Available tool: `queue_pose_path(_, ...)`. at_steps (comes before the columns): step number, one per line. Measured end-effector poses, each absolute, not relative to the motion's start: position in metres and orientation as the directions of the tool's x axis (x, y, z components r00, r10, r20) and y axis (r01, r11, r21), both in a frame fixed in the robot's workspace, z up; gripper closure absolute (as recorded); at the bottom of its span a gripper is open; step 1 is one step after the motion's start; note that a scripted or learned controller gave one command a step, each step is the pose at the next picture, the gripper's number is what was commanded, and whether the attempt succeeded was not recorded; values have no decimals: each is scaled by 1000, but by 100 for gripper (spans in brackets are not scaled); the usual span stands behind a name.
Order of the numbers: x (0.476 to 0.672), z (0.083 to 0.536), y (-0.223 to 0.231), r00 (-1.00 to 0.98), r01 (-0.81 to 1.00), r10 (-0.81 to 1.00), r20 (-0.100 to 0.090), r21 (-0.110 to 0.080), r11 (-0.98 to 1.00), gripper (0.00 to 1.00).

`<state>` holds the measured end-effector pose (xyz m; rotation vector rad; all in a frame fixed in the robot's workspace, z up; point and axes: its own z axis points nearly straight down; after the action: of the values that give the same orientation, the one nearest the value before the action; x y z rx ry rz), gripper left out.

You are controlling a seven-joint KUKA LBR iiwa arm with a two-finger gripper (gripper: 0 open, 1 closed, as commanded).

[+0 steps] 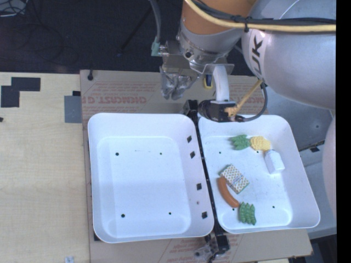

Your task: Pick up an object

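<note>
The hand point(175, 85) hangs above the surface just beyond the far rim of the left bin point(104, 126); whether it is apart or together cannot be told. The right bin point(299, 147) holds a toy pineapple point(251, 143), a white bottle point(273, 161), a patterned block point(235, 178) touching an orange sausage point(227, 192), and a green piece point(247, 213).

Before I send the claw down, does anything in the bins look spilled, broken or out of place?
Nothing stands out. The pineapple toy, white bottle, patterned box, sausage and green piece lie loose in the right bin; box and sausage are touching.
</note>
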<state>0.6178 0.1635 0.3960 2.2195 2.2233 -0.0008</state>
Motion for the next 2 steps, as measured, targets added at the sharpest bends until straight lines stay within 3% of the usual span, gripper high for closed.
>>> queue_pose_path(1, 574, 333, 157, 3, 1000, 1000, -3, -10, -3, 100)
queue_pose_path(2, 616, 287, 212, -3, 1000, 1000, -1, -4, 3, 100)
